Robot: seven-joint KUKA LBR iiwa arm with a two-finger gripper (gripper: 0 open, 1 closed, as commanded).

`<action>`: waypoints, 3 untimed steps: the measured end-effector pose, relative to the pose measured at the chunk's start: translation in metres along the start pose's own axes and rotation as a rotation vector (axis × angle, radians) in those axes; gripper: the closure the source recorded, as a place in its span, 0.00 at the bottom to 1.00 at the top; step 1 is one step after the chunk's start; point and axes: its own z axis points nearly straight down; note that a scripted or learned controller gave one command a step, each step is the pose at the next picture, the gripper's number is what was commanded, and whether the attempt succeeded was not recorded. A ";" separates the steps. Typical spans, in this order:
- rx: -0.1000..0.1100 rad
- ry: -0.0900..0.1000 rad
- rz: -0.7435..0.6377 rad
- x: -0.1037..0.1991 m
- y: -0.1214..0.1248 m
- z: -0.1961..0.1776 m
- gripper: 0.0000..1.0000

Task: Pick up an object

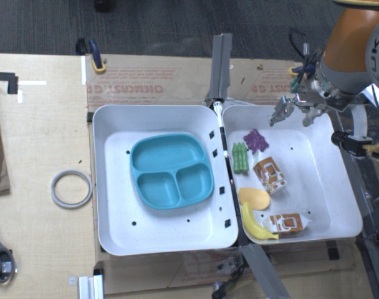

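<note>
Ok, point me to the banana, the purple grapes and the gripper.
banana (254,223): camera view, middle of its curved yellow body.
purple grapes (257,141): camera view, centre of the bunch.
gripper (294,113): camera view, midway between its fingertips, over the right bin's far edge.

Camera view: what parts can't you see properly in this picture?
- Gripper: too small and blurred to tell what its fingers are doing.
- Banana: its top end is tucked under the orange piece.
- Scissors: cut off by the left edge.
- Snack packets: print too small to read.
- Robot arm: cut off by the top right corner.
</note>
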 end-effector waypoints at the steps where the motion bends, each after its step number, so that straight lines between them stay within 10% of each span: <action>1: 0.000 0.001 0.020 0.003 -0.047 0.133 0.00; 2: -0.005 -0.005 -0.210 0.019 -0.017 0.130 0.00; 3: -0.002 0.000 -0.325 -0.045 -0.088 0.122 0.00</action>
